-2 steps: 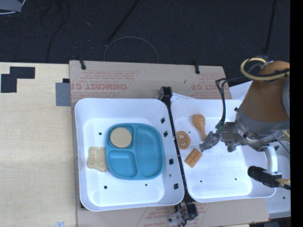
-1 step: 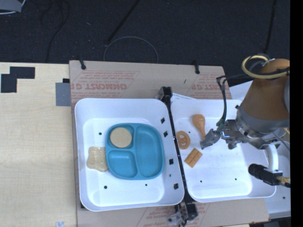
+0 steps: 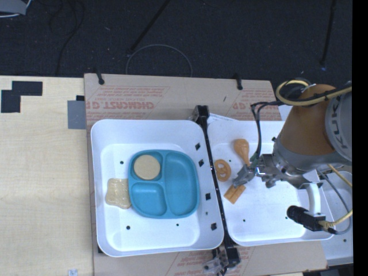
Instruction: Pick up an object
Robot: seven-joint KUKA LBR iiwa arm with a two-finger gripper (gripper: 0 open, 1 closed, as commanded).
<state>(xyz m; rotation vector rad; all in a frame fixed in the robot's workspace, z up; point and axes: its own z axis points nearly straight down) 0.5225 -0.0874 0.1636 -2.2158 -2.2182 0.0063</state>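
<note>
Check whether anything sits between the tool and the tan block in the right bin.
Nothing visible does. The tool is low in the right bin, right at the upper end of the tan block. The pretzel lies just to its left and the drumstick-shaped piece above, both beside the approach.

floor: dark carpet, cables | bench: pale wood | cardboard: underlay

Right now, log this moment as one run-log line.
gripper: low in right bin, fingers unclear | nearest: brown block, pretzel | left bin: blue tray with round cookie | pick: unconfirmed
</note>
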